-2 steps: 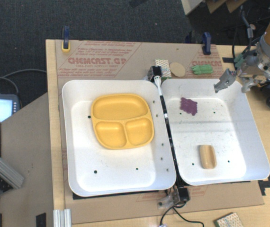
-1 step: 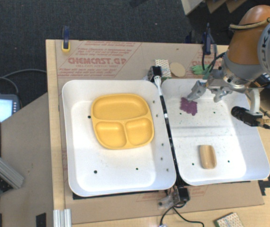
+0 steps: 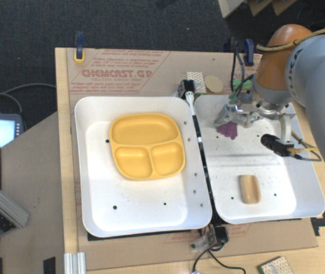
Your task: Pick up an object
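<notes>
Low over the far end of the right bin (image 3: 297, 182) hangs the gripper (image 3: 231, 119), and from where I stand I cannot tell whether it is spread wide or closed up. A small purple lump (image 3: 227, 131) lies on that bin's floor just beneath it, so close they may be touching. Nearer the same bin's front edge rests a tan block (image 3: 249, 188), well apart from the gripper. Left of the right bin, in its neighbour bin (image 3: 139, 205), sits a yellow divided plate (image 3: 147, 145).
</notes>
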`<act>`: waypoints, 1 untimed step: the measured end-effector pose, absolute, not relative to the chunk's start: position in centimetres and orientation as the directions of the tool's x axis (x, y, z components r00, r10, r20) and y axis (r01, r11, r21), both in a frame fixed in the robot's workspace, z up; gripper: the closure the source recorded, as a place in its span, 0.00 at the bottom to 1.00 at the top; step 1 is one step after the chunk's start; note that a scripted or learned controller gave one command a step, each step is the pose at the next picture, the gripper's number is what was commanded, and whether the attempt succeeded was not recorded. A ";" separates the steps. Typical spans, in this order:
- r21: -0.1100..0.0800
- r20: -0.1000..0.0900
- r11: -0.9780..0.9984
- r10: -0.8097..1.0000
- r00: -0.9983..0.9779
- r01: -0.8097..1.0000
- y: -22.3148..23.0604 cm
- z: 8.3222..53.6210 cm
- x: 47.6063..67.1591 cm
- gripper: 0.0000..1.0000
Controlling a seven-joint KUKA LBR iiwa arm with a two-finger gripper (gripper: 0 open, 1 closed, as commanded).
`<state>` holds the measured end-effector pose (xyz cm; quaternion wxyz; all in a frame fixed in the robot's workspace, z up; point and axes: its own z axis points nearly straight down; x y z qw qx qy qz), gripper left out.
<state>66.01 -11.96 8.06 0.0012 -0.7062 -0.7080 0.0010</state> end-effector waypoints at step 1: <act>0.002 0.000 0.002 1.000 -0.002 1.000 -12.0 9.6 66.0 1.00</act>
